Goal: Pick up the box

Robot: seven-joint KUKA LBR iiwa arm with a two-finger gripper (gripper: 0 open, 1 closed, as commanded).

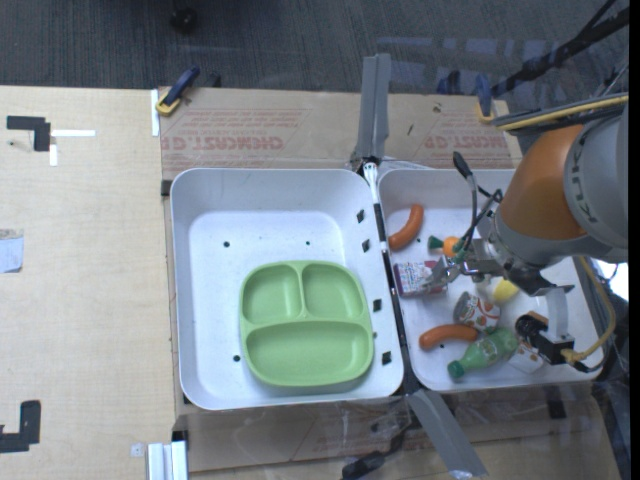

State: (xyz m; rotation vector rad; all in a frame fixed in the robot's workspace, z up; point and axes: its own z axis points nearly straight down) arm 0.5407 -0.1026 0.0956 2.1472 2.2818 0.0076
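Observation:
The box (413,279) is small, maroon and white, and lies near the left wall of the right bin (425,370). My gripper (453,265) hangs low over that bin, right at the box's right end. It looks close to or touching the box, but the contact is too small to make out. The grey arm with its orange band (545,193) reaches in from the right and hides the bin's far right part.
In the right bin lie an orange sausage (406,226), a second sausage (449,336), a green bottle (484,353), a small can (481,312), a yellow piece (505,290) and a small carrot (447,243). The left bin (200,268) holds a green divided plate (305,323).

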